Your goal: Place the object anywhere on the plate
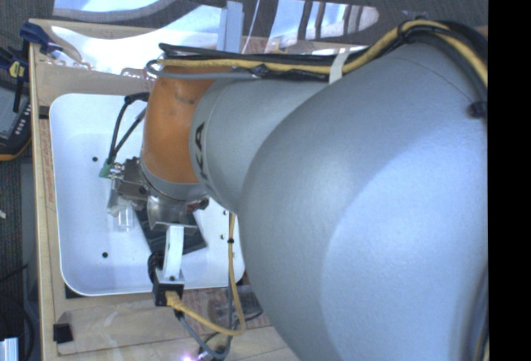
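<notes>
Grey-metal two-finger gripper (123, 215) is down inside the shallow white plastic bin (75, 218). It sits over the floor in the bin's left half as the camera sees it, roughly midway between the near and far rims. I cannot tell whether it is spread or pressed together. The wrist body covers most of it, and what shows is small and pale against the white floor.

Dark flat piece (195, 240) lies on the bin floor just right of the gripper, toward the near right corner, partly under the wrist. It is the one candidate I can log for the task's thing. Its shape and material are too covered to identify, and I cannot tell whether it touches the gripper.

Small dark specks (105, 254) mark the bin floor, one of them toward the near left corner.

Thin black cables (119, 131) run down beside the orange band (170, 127) to the gripper. Behind the band, the bulky grey arm (357, 202) covers the right of the pale wooden bench (99, 319), which shows along the bin's near and left edges. A black-and-yellow device (12, 114) sits off the bench's left edge. A shiny reflective sheet (124, 9) lies past the far edge.
</notes>
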Controlling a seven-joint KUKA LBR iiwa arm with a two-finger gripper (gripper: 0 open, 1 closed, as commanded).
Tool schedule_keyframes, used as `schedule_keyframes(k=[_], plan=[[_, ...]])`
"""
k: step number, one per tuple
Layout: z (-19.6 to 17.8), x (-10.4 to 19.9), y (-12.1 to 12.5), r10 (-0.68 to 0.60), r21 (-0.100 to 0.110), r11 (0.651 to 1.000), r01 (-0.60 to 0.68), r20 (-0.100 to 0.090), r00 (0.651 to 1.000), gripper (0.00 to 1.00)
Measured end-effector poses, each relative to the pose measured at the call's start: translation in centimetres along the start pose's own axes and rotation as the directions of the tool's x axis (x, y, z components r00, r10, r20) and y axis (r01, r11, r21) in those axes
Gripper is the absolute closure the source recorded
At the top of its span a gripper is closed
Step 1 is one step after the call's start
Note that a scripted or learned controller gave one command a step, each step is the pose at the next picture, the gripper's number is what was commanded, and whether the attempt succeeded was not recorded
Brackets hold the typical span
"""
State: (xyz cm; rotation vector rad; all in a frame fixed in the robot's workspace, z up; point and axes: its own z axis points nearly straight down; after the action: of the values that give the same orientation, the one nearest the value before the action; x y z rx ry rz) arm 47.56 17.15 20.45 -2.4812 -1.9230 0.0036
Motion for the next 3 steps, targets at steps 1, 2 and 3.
schedule_keyframes(k=[1, 2, 3], plan=[[11.2, 4.2, -1.2, 0.039, 0.003, 0.999, -0.04, 0.004, 0.999, 0.0], [6.2, 0.7, 4.1, 0.073, 0.002, 0.997, -0.073, 0.0, 0.997, 0.0], [10.7, 4.5, -1.3, 0.054, 0.003, 0.999, -0.054, 0.004, 0.999, 0.0]])
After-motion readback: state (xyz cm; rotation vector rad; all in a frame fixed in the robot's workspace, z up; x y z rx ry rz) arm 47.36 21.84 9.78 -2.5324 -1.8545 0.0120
